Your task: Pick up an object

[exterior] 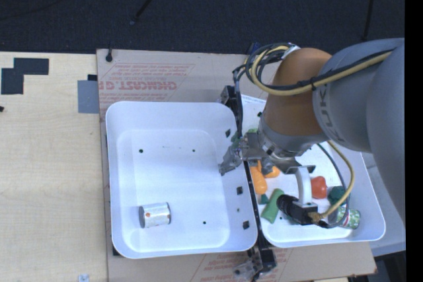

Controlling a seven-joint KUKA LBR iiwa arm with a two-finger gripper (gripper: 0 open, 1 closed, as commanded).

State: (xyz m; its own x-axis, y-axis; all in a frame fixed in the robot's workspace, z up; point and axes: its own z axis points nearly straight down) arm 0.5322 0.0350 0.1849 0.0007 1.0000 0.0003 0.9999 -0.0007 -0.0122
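Note:
A small silver can (154, 215) lies on its side in the left white bin (132, 122), near the front left corner. My gripper (232, 159) hangs low over the divider between the two bins, at the left bin's right wall. The grey wrist with its orange band (297, 86) covers much of the right bin (370, 224). Just right of the gripper lie an orange piece (258, 180) and a green block (271, 207). Nothing can be seen between the gripper's fingers.
Further right in the right bin lie a red piece (318, 187), a dark green piece (338, 194) and a shiny green can (351, 218) near the front right corner. Both bins rest on a cardboard sheet (152, 79) on the pale wooden bench.

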